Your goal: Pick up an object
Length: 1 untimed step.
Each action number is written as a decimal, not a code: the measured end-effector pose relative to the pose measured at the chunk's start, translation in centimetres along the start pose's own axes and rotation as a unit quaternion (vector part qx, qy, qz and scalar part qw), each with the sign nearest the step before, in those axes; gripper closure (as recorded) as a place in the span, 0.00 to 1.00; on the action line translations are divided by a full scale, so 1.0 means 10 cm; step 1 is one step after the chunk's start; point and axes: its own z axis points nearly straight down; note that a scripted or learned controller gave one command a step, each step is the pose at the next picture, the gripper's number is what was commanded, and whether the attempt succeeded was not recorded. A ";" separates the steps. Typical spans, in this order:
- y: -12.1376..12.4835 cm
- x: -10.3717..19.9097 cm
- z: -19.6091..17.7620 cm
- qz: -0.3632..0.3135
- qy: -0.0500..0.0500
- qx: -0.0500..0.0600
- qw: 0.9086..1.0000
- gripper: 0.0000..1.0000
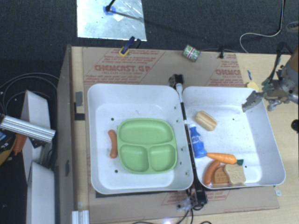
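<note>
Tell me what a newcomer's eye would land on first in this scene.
The bright green divided plate in the middle of the left bin stands out most, with a sausage lying beside it on its left. Next comes the cluster of toy food in the right bin: a bread roll, a blue bottle along the divider, and a carrot near the front. The claw hangs over that bin's far right edge.

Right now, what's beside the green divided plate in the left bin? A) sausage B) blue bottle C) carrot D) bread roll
A: a sausage lies just left of the green divided plate in the left bin; the carrot, blue bottle and bread roll are in the right bin.
</note>
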 end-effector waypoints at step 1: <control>-0.72 -0.18 1.34 0.001 0.000 0.001 1.000 0.00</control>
